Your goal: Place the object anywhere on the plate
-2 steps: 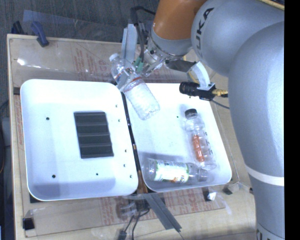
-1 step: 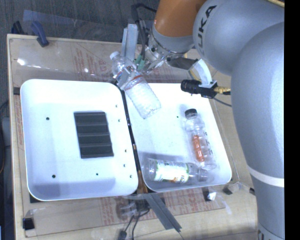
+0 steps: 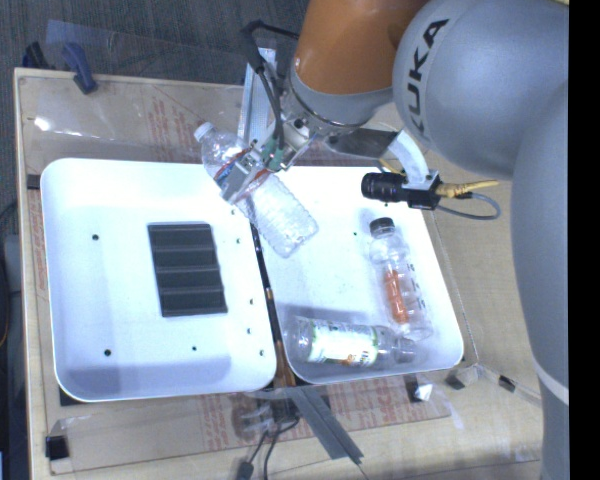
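Hiding end effector [image 3: 248, 173] fingers: clear bottle [image 3: 255, 190], held aloft

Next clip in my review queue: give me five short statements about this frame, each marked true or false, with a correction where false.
1. The gripper has a clear bottle between its fingers. True.
2. The dark ridged plate lies in the right bin. False: it lies in the left bin.
3. Two bottles lie in the right bin. True: one with orange contents, one with a green label.
4. The held bottle rests on the plate. False: it is over the seam between the bins.
5. The green-labelled bottle stands upright. False: it lies on its side.
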### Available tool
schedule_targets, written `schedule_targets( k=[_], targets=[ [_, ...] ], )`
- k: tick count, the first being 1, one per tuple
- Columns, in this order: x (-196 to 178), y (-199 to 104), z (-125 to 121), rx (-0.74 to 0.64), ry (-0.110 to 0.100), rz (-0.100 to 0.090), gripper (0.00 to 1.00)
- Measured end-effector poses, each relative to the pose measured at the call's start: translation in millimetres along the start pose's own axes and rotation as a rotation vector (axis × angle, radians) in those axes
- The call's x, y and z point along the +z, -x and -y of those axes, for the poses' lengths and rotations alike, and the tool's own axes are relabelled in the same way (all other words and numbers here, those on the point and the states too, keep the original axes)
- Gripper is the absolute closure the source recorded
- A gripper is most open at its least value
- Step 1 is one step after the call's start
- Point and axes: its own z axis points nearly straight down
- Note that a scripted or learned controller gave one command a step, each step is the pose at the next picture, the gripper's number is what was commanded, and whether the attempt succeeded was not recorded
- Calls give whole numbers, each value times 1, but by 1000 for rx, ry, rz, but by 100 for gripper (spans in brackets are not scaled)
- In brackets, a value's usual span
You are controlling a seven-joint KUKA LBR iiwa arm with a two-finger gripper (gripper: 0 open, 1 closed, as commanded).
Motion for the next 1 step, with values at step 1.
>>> schedule_targets(
  k=[1],
  targets=[
    [1, -2, -4, 214, 1, 2, 100]
  ],
)
